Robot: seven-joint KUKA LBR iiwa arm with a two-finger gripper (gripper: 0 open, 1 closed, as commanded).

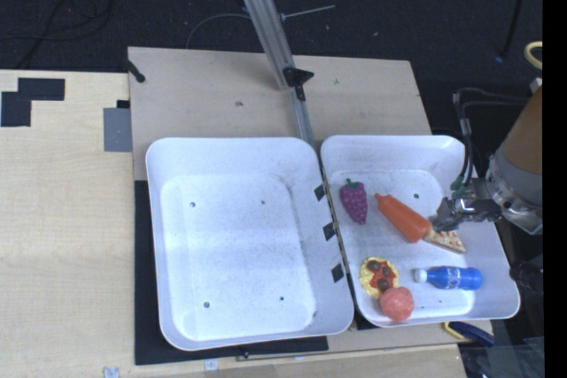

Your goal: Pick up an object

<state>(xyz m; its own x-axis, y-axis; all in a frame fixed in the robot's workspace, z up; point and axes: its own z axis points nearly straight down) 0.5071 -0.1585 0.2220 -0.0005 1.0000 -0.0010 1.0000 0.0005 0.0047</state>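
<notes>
While the arm reaches in from the right, the gripper [446, 217] is seen low over the right bin [403, 150], at the near end of the toy carrot [403, 218] and just above the pizza slice [446, 241]. How far the hand is parted cannot be told from this slant — the metalwork blurs together — and nothing is seen clamped in it.

Contents of the right bin are noted: a purple grape bunch [354, 201] to the left of the carrot, a yellow-and-red toy [378, 274] and a pinkish-red fruit [397, 304] touching it near the front wall, and a small blue bottle [450, 278] lying on its side beside them. The left bin [230, 243] is bordered by black clips [329, 231] along the shared wall.

The carrot is judged the likeliest target, being nearest the tool. It lies at a diagonal, its orange tip pointing up-left. For a sound pick, the closing direction should be set across the carrot's narrow width, not along its length, and the descent centred on the thicker part so the taper does not squeeze it out. The pizza slice touches or nearly touches the carrot's lower end — it should be kept outside the closing gap. A slow, straight lift is advised once contact is confirmed.
</notes>
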